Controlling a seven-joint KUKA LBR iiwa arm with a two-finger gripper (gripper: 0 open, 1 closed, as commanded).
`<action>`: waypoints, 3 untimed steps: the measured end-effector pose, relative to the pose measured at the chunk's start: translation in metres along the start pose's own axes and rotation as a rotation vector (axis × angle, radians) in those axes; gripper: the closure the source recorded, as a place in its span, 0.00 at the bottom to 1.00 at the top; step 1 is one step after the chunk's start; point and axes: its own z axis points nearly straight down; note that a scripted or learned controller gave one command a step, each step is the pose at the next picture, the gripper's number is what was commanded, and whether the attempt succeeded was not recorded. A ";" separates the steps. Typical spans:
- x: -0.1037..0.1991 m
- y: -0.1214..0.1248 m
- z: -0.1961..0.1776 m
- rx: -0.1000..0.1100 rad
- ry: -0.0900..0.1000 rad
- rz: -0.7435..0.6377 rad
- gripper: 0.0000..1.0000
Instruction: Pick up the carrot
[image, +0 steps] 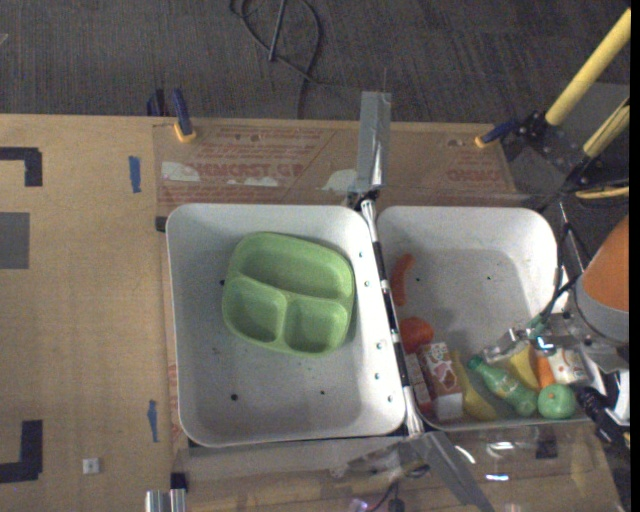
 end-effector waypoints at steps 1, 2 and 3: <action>-0.012 0.004 0.014 -0.004 0.017 -0.020 0.00; -0.022 -0.003 -0.020 0.004 -0.007 -0.085 0.00; -0.022 0.000 0.014 -0.005 0.000 -0.124 0.00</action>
